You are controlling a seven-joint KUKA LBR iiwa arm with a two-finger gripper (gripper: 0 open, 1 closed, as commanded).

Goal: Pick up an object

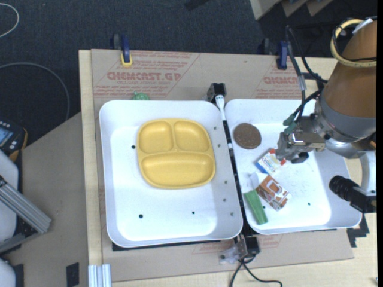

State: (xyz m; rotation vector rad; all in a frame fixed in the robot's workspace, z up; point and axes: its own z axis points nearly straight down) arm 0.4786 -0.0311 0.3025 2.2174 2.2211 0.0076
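A small white packet (pixel 267 162) with red and blue marks is lying in the right bin (pixel 335 220), and it is looking like the thing to pick up. The tool (pixel 291 153) is hanging just above and beside it, right at its upper right corner. Nobody can tell from here how the tool is set, because the wrist is hiding that part. Nothing is showing as held.

Just below the packet, a brown and white wrapper (pixel 273 194) is lying, and a green stick (pixel 256 207) is resting next to that. A round brown disc (pixel 247 136) is sitting near the top of the same bin. These things are crowding close together.

In the left bin (pixel 119 178), a yellow tray (pixel 176 152) with three parts is sitting by itself. Both bins are resting on the counter (pixel 96 100).

What could go wrong: the packet is flat and thin, so the tool may slide over it or only push it away. The tool is also off to one corner, so it may grab just an edge and drop it.
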